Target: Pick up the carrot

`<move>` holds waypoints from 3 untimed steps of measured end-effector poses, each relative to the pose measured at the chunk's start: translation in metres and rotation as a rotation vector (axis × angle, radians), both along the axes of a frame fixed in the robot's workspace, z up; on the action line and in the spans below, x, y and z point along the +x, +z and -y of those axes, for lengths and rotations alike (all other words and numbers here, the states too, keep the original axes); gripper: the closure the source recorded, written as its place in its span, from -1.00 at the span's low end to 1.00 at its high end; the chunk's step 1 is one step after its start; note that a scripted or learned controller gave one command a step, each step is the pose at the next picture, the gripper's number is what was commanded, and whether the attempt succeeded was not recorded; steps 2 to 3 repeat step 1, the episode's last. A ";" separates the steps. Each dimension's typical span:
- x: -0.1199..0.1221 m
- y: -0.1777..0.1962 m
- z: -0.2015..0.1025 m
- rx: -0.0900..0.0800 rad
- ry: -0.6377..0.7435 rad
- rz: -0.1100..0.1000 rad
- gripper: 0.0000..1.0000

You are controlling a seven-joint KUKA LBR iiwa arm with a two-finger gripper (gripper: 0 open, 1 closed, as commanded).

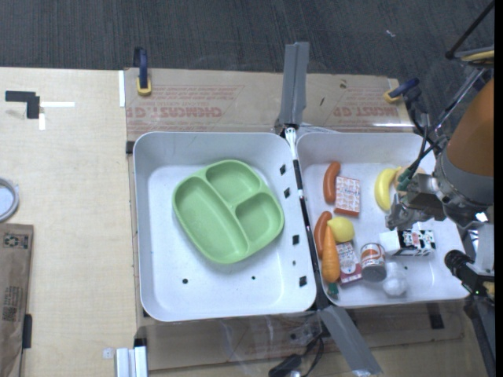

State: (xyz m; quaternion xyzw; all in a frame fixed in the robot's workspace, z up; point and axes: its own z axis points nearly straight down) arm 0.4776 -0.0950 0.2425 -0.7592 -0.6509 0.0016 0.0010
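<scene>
**Reaching stage: gripper well apart from the carrot**

Camera view, the step in hand:
- Looking like the approach stage, with nothing lifted yet.
- Lying at the left wall of the right bin (357, 157), near its front corner: the carrot (330, 263), orange, lengthwise along the wall, touching a red packet (350, 272) on its right and sitting just below a lemon (342, 228).
- Hanging over the right half of that same bin: the gripper (402, 213), above a black-and-white carton (416, 240) and beside a banana (384, 188), well apart from the carrot.
- Showing nothing gripped; whether the gripper is spread or closed, cannot tell from this slant.

Camera view, the next move, by judgement:
- Calling for a shift leftward across the bin, past a small can (372, 256), to a point over the carrot.
- Calling for jaws turned across the carrot's narrow width, then a straight descent.
- Leaving little room: bin wall on one side, packet and lemon crowding the other, so risking a nudge or a grab of the wrong thing, such as the red sausage (332, 181) farther back.

Camera view, writing and labels:
- Running upside down in red along the cardboard sheet (212, 100) behind the bins: print reading perhaps "CHEMCAST GP", too small to be sure.
- Showing a recycling mark on a brown paper bag (14, 246) at the far left.
- Carrying print too small to read: the carton, the can and an orange-red box (347, 194).
- Sitting unmarked in the left bin (140, 210): a green divided plate (228, 210).
</scene>
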 end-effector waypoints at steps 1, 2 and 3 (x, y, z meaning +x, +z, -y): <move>0.017 -0.015 -0.053 -0.004 -0.505 -0.002 1.00; 0.017 -0.015 -0.053 -0.004 -0.505 -0.002 1.00; 0.017 -0.015 -0.053 -0.004 -0.505 -0.002 1.00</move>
